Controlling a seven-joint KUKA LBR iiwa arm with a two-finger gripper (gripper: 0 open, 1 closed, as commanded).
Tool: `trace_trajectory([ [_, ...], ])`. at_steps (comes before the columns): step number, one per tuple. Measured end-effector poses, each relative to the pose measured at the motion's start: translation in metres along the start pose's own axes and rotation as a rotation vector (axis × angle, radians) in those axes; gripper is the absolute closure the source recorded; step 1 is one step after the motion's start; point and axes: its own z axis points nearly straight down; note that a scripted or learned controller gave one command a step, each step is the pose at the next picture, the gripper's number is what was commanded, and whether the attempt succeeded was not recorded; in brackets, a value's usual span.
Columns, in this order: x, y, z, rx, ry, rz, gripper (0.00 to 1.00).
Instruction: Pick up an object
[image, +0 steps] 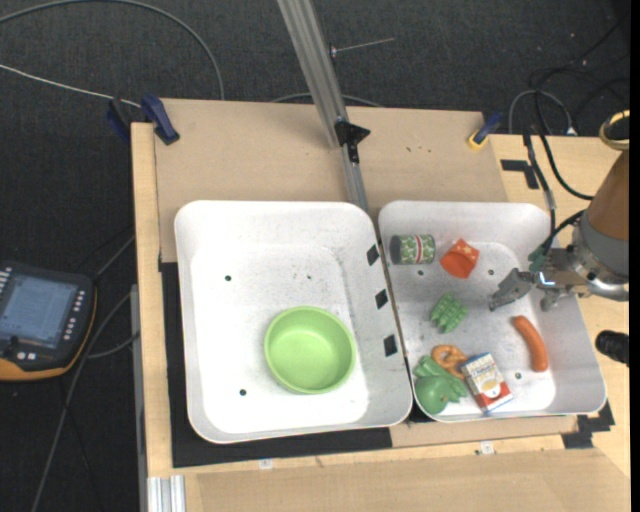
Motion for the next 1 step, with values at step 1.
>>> trace_trajectory([
  [1, -0.0024, 0.0087, 0.0504, 0.0, 0.0, -0.001, 0.0],
])
